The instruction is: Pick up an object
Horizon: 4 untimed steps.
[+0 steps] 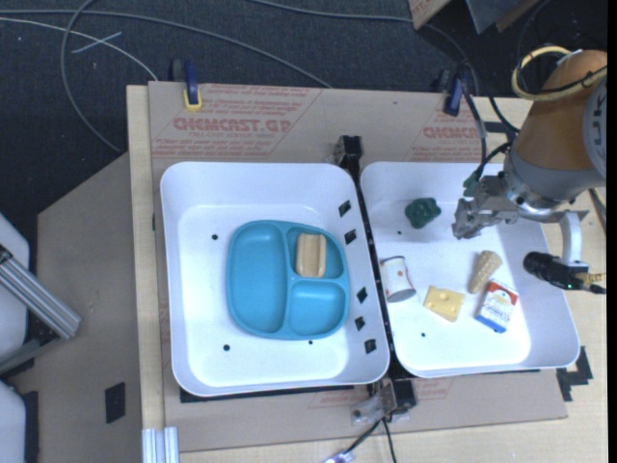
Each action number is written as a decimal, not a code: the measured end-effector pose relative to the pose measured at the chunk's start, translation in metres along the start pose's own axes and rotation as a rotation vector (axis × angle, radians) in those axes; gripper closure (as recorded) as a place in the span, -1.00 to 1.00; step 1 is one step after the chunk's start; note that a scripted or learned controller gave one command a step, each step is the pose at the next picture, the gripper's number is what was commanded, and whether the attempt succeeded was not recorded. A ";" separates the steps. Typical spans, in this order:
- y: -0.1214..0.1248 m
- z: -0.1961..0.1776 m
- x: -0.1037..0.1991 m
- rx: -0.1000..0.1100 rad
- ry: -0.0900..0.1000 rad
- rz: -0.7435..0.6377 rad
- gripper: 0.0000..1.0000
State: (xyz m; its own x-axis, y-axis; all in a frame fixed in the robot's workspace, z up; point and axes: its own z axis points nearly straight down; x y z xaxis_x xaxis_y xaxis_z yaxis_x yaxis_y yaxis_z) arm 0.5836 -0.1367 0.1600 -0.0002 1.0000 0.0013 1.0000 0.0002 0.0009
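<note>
Camera view: two white bins [193,355] on cardboard-covered bench [251,119].

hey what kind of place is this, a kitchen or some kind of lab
Most likely a robotics lab bench: a robot arm's end effector hangs over two white bins of toy food, clamps hold the board, cables trail behind.

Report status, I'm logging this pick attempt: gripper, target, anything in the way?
Gripper over right bin, nothing seen between fingers. Nearest: dark green object, beside it. Ice cream cone below. No obstruction seen.
</note>
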 end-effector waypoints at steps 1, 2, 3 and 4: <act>-0.006 -0.056 -0.007 -0.006 -0.003 0.001 1.00; -0.005 -0.062 -0.008 -0.001 -0.002 0.000 1.00; 0.009 -0.052 0.043 0.002 0.001 -0.005 1.00; 0.019 -0.065 0.100 -0.001 0.001 -0.007 1.00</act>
State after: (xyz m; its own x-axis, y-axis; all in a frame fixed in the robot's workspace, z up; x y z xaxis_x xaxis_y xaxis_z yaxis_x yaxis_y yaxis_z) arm 0.6024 -0.0370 0.2247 -0.0067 1.0000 0.0023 1.0000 0.0067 0.0023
